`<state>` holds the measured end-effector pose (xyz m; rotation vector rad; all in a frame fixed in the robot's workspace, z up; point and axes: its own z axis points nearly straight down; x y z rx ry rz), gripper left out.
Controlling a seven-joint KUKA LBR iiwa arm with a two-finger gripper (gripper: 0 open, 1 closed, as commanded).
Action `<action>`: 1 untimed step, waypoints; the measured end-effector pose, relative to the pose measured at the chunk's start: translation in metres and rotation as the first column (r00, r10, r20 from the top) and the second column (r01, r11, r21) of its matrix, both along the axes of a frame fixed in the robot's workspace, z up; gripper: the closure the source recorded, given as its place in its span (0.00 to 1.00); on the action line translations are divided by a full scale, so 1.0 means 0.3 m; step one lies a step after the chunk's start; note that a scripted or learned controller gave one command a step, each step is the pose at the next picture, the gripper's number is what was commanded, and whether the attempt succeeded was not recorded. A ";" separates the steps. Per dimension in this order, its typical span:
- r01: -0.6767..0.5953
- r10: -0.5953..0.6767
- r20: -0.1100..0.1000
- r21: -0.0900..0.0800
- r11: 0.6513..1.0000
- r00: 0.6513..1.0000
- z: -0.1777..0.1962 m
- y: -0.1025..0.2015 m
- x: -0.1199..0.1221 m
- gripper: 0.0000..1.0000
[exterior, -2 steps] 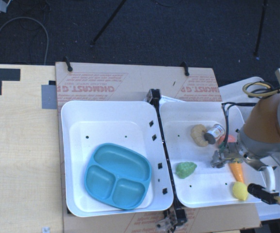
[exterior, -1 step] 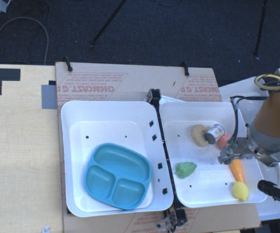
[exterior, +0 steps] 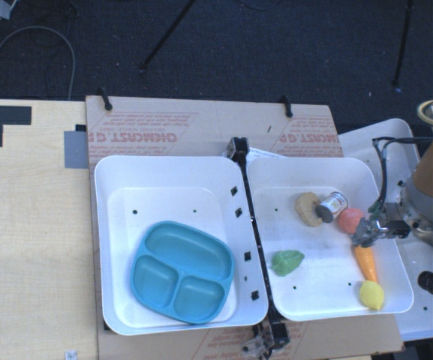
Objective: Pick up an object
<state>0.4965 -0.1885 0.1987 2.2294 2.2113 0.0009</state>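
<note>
So the gripper [exterior: 368,233] sits low at the right bin's [exterior: 314,172] right side, just above the carrot [exterior: 365,263], beside a pink ball [exterior: 349,220]. Can't tell about its grip.

Two shallow white plastic bins sit side by side on a sheet of printed brown cardboard [exterior: 201,130]. The left bin [exterior: 115,193] holds a blue three-compartment plastic tray [exterior: 182,271], toward its near side. The right bin [exterior: 314,172] holds six items: a tan rounded lump [exterior: 305,208] near mid-bin, with a small silver metal can [exterior: 331,205] on its side touching it on the right; a pink rounded toy [exterior: 350,220] just right of the can; an orange toy carrot [exterior: 365,263] nearer the camera than the pink toy; a yellow toy lemon [exterior: 371,295] in the near right corner; a green leafy toy [exterior: 287,261] toward the near left. The two-finger metal gripper [exterior: 368,232] sits between the pink toy and the carrot.
</note>
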 end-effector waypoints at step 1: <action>-0.010 0.010 0.001 0.000 1.000 1.000 0.145 -0.002 0.003 1.00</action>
